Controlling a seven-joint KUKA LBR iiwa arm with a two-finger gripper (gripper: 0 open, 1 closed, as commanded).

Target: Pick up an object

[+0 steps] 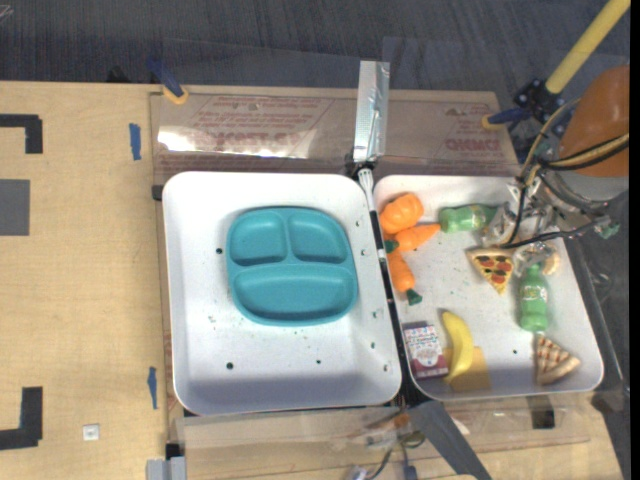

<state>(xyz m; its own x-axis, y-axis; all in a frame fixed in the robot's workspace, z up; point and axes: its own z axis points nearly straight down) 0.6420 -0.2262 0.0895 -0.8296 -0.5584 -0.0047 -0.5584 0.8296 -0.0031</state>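
Observation:
The right bin [588, 340] holds toy food. An orange pepper [400, 211] and two carrots [418, 236] [401, 272] lie along its left wall. A green bottle [465, 218] lies at the back, and a pizza slice [492, 266] and a second green bottle [534, 299] are in the middle right. A banana [458, 342], a red box [424, 350] and another pizza slice [553, 359] sit near the front. My gripper [528, 218] hangs among cables over the bin's far right corner, just right of the lying bottle and above the first pizza slice. Nothing shows in its grasp.
The left bin [190, 268] holds a teal divided plate [290, 265]. A yellow block [476, 368] lies under the banana's end. A metal strip [372, 113] stands behind the wall between the bins. The orange-banded arm [605, 118] comes in at the upper right.

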